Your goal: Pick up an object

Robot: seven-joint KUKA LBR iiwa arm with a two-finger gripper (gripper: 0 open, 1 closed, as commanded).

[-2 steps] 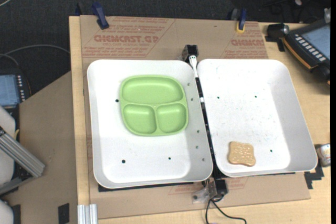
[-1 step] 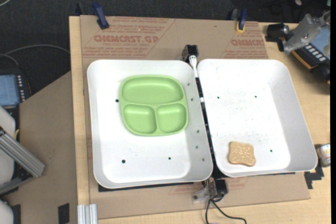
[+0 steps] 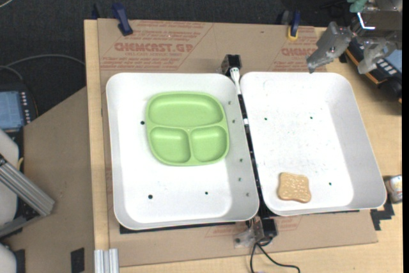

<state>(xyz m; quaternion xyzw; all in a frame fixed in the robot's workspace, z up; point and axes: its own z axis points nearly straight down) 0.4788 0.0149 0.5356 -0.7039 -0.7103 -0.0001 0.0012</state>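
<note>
The claw [image 3: 317, 59] hangs at the upper right of the camera view, just beyond the far rim of the right bin [image 3: 345, 137], with nothing between its tips; whether it is open or closed cannot be told from this angle. Its grey body slants down and to the left from the arm's wrist hardware, which sits off the right side of the counter [image 3: 192, 38].

The right bin holds a single object: a small tan cracker-like piece [image 3: 294, 188] with rounded corners, lying flat near the front rim of the bin, left of the middle. It is well apart from the claw, at the opposite end of the bin.

The left bin [image 3: 128, 188] carries a light green divided plate [image 3: 187, 128] with one wide compartment at the back and two smaller ones in front; it lies flat in the far half of that bin.

Two blue clamps [image 3: 121, 18] grip the far edge of the brown counter board.
</note>
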